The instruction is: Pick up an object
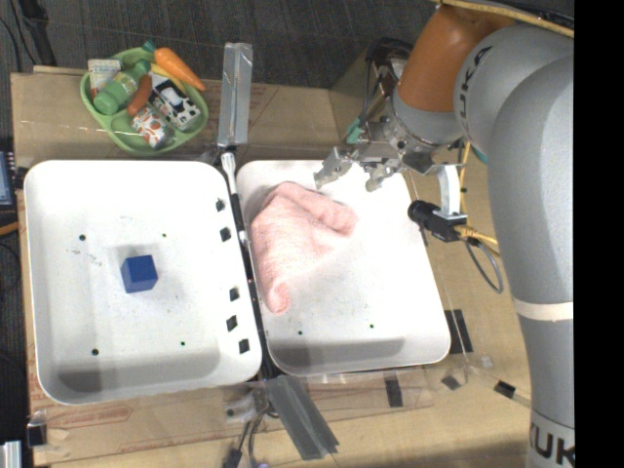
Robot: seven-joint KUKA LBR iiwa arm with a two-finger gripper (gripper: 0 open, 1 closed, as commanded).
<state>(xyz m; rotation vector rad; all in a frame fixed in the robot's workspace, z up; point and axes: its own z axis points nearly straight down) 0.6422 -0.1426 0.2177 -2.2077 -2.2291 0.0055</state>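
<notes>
The jaws [353, 169] hang open, holding nothing. The pink cloth [292, 237] lies just below and left of them, its long side running down the right bin [419, 300].

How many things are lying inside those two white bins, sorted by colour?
Blue: 1, the blue cube in the left bin.
Pink: 1, the pink cloth in the right bin.
Total: 2.
</notes>
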